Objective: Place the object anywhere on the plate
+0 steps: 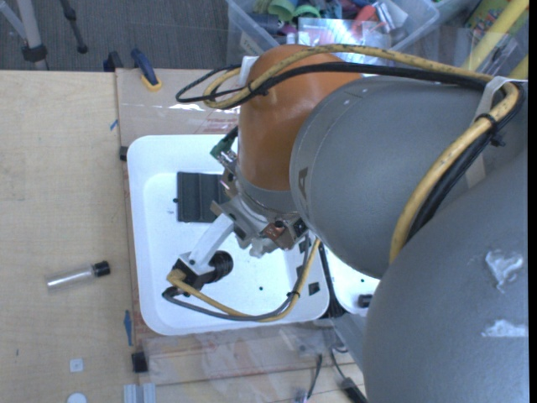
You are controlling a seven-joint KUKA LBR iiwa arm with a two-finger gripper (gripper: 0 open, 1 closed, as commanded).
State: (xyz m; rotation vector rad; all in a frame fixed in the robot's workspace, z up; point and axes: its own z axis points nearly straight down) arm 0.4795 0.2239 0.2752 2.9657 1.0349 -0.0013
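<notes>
A flat black rectangular object [196, 196] lies in the upper left part of the left white bin [149, 225]. My gripper [270, 235] hangs over the middle of that bin, just right of and below the black object, and the orange and grey wrist covers most of it. Nothing can be made out in its grasp. A bit of something green [224, 148] peeks out at the arm's left edge, above the black object. The arm hides the bin's right side and most of the right bin [348, 285].
A small clear tube with a black cap [77, 274] lies on the wooden bench left of the bins. A clear tub of colourful toys [336, 7] stands at the back. A blue clamp [148, 70] sits at the board's far left corner.
</notes>
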